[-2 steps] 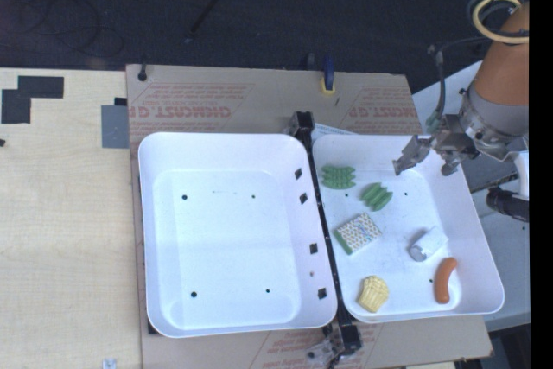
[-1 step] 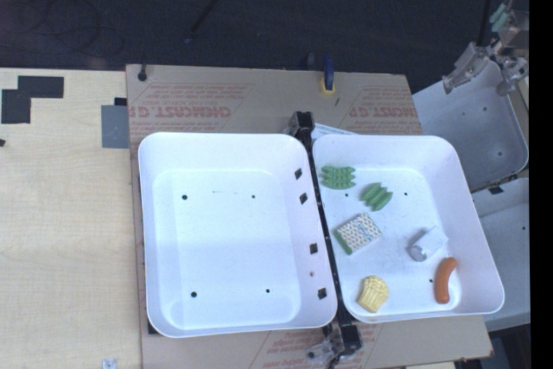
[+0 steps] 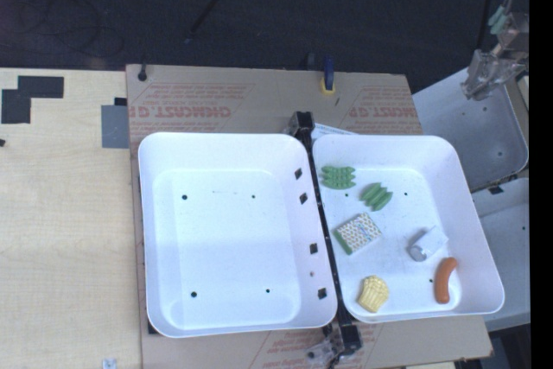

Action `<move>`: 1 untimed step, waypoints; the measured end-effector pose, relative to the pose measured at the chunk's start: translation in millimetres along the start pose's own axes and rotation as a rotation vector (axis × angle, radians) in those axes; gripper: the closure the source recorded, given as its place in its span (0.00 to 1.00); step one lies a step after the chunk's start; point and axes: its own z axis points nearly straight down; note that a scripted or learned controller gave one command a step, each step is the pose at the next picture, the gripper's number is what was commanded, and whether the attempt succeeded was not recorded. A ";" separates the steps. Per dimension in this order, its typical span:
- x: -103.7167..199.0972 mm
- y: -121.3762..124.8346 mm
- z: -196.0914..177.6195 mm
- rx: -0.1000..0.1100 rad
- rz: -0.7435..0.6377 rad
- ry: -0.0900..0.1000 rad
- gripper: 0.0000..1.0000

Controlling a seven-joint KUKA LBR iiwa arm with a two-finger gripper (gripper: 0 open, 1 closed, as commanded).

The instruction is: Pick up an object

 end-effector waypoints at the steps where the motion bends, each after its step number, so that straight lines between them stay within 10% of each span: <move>1: -9.3 -92.9 -48.9 -0.004 0.010 0.001 1.00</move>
